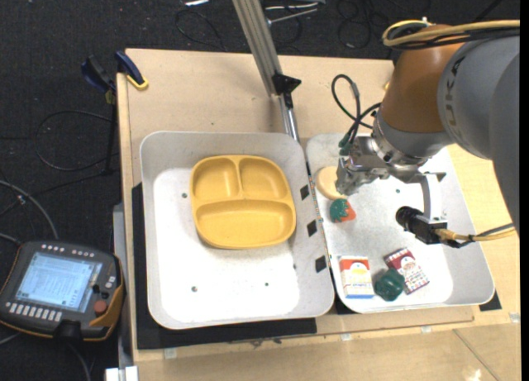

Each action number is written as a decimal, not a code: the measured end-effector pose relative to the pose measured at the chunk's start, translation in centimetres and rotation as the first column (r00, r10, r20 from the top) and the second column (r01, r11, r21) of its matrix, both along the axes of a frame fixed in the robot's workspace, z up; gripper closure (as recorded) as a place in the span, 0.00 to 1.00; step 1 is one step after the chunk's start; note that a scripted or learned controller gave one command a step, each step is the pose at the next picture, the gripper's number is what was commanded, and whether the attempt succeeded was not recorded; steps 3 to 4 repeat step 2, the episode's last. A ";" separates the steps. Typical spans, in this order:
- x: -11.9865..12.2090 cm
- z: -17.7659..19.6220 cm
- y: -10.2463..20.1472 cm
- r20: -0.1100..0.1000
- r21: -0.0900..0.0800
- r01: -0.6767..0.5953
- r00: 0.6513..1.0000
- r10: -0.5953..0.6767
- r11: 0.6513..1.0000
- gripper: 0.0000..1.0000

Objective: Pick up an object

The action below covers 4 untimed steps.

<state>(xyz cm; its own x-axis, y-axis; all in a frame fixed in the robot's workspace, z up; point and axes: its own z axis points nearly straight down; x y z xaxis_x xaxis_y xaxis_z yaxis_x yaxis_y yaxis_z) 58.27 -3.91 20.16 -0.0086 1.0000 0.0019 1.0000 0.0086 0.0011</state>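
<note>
Grey arm's two-finger gripper (pixel 345 189) low in right white bin (pixel 463 276), above small green-and-red toy (pixel 341 211), grip seemingly unclear, pale round disc (pixel 326 181) beside, two small cartons (pixel 356 277) and green lump (pixel 388 286) nearby, yellow divided plastic tray (pixel 243 202) in left bin (pixel 165 280).

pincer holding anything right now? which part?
Cannot tell. The pincer is low in the right bin, just above the green and red object and beside a pale round object; its tips are obscured.

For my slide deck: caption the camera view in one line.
KUKA arm's pincer poised above a green-and-red toy in the right bin; yellow divided tray in the left bin.
</note>
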 end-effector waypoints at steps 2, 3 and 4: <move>3.8 1.7 10.1 0.001 0.001 0.001 1.000 -0.001 1.000 1.00; 3.8 1.7 10.1 0.001 0.001 0.001 1.000 -0.001 1.000 1.00; 3.8 1.7 10.1 0.001 0.001 0.001 1.000 -0.001 1.000 1.00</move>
